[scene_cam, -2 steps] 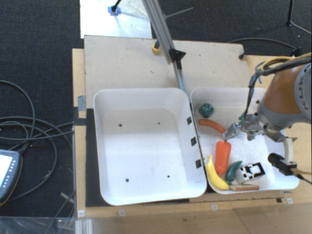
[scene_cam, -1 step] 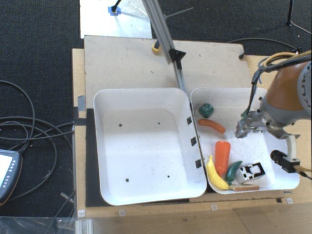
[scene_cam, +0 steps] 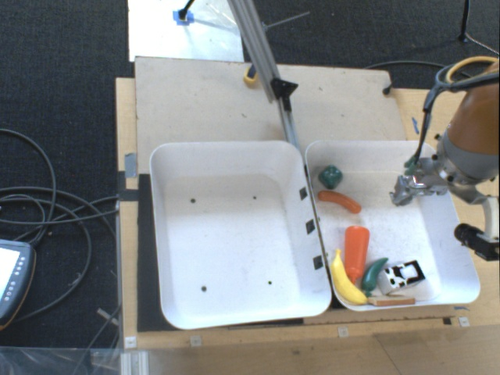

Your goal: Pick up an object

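Observation:
The right bin holds several toy objects. A dark green round piece lies near the top left, with an orange sausage shape just below it. Lower down lie an orange carrot, a yellow banana, a green pepper shape and a black-and-white block. My gripper hangs over the bin's right part, above bare floor, well right of the sausage. Nothing shows between its fingers.
The left bin sits beside the right one, with a divider wall between them. A slanted metal pole crosses the top of the bench. Cables and a tablet lie on the floor at left.

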Robot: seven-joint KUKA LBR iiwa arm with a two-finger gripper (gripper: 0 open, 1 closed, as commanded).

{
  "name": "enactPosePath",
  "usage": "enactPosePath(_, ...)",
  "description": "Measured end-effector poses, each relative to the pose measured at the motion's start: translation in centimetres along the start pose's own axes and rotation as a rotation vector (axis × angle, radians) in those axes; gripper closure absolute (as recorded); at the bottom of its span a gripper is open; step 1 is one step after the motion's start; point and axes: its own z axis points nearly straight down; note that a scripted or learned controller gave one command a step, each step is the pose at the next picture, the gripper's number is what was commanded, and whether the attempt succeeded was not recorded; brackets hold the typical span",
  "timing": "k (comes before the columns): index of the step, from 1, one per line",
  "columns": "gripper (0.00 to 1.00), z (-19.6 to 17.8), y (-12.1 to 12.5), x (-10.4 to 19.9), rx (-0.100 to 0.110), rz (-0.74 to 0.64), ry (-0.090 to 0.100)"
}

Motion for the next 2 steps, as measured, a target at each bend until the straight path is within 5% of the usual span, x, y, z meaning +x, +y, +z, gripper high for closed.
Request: enactPosePath(2, 1.00, -9.2, 0.7, 0.8, 0.001, -0.001, 0.001)
